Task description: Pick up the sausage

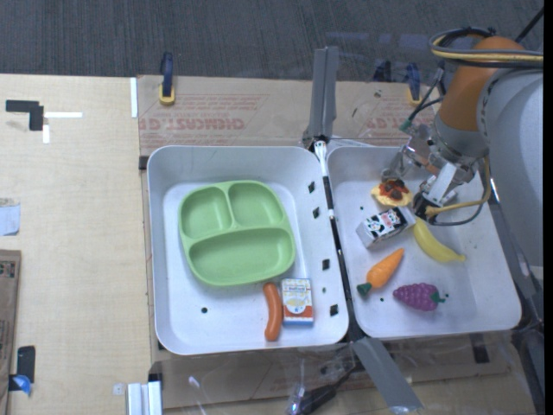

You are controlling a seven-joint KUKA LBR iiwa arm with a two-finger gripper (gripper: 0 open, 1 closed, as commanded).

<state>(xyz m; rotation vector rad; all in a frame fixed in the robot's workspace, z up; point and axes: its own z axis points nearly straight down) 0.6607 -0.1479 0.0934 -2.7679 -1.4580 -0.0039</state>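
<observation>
The sausage (273,311), orange-red and slim, lies in the left bin (164,240) near its front wall. It sits just below the green plate (236,232) and touches a small orange and white carton (297,302) on its right. My gripper (409,166) hangs over the back of the right bin (492,309), just above a pizza slice (391,192) and far from the sausage. Nothing shows in its grasp.
The right bin also holds a black and white milk carton (383,226), a banana (436,243), a carrot (383,270) and purple grapes (417,296). The wall between the bins (331,232) stands between my gripper and the sausage.
</observation>
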